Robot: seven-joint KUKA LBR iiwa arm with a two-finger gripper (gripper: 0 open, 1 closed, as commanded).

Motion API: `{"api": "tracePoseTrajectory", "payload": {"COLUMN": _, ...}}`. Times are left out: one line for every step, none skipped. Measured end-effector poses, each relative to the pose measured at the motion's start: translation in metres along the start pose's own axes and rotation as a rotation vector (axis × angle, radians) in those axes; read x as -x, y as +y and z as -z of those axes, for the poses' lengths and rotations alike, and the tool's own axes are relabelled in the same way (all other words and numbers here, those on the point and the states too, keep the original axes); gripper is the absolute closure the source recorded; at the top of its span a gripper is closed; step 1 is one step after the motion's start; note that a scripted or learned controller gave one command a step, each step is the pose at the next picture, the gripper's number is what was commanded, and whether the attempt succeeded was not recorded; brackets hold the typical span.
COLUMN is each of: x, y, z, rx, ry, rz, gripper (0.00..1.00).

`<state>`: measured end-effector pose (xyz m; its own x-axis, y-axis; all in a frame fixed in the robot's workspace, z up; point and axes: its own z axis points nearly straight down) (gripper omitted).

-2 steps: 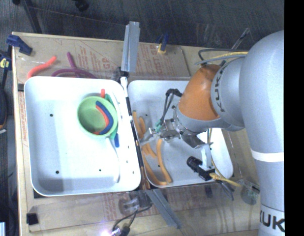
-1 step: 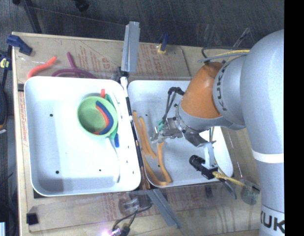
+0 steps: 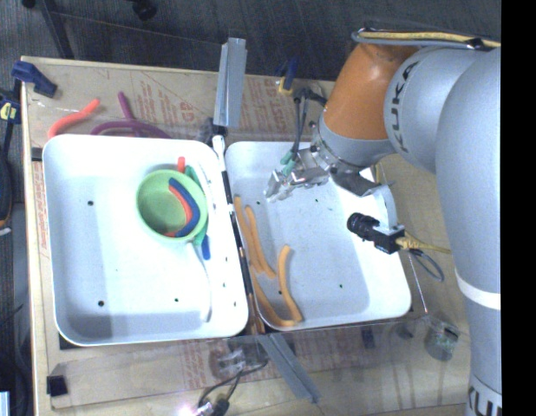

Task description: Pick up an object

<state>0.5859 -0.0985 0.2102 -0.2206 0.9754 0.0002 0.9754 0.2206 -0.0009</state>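
Pincer hangs over right bin, top-left area, nothing between the fingers; can't tell how wide it's open. Nearest target imo: orange strips, below and slightly left of pincer, along bin's left wall. Align jaws across one strip, drop mid-length, stay off the wall. Green cups far left in other bin, skip.

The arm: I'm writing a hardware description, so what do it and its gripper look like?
The arm is bulky, with smooth rounded grey casings and an orange band above the wrist. A pale ring circles its lower segment. The gripper is small and metallic silver, with green cabling running to it.
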Motion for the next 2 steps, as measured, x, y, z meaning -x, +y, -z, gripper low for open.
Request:
{"api": "tracePoseTrajectory", "payload": {"x": 0.0, "y": 0.0, "z": 0.0, "rx": 0.0, "ry": 0.0, "rz": 0.0, "gripper": 0.0}}
{"api": "tracePoseTrajectory", "payload": {"x": -0.003, "y": -0.023, "z": -0.063, "rx": 0.005, "ry": -0.002, "rz": -0.007, "gripper": 0.0}}
